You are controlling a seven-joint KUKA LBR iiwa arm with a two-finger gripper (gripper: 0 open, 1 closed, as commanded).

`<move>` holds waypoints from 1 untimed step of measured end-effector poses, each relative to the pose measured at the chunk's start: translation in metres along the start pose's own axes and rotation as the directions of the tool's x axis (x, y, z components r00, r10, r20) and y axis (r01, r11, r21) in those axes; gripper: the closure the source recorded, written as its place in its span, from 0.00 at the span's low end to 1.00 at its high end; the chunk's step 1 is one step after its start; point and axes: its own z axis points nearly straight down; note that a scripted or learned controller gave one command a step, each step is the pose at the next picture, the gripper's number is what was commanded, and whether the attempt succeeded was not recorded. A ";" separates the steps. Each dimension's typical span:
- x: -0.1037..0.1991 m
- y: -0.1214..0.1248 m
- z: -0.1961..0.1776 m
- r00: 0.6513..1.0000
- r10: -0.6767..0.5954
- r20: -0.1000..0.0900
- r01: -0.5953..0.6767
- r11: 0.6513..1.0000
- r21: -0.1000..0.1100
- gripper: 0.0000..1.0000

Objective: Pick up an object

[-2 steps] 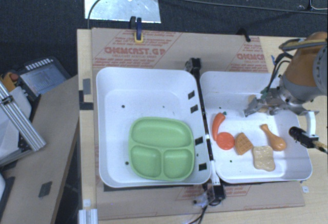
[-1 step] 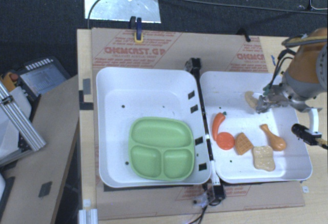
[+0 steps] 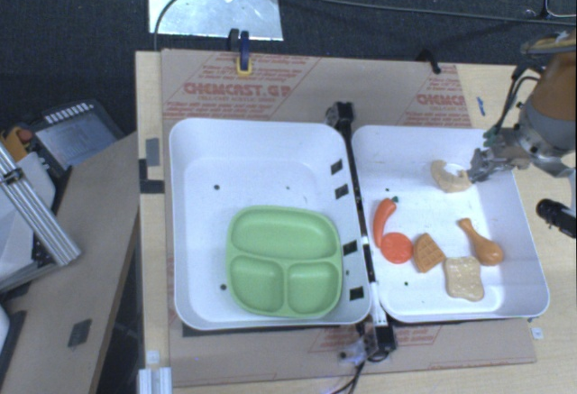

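Camera view – end effector: the end effector [image 3: 480, 165] sits low over the right bin [image 3: 532, 243], at its far right side; its opening I cannot tell.
Camera view – target: a pale food piece [image 3: 448, 176] lies just left of it, seemingly touching; nothing is visibly held.
Camera view – other items: carrot [image 3: 388, 219], drumstick [image 3: 480, 242], waffle piece [image 3: 428, 252] and toast [image 3: 463, 278] lie nearer the camera.
Step advice: centre over the pale piece before closing, then lift straight.
Left bin: green tray [image 3: 282, 259], well left.
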 end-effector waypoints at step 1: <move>0.002 0.003 -0.044 1.000 -0.002 0.000 0.002 1.000 0.000 1.00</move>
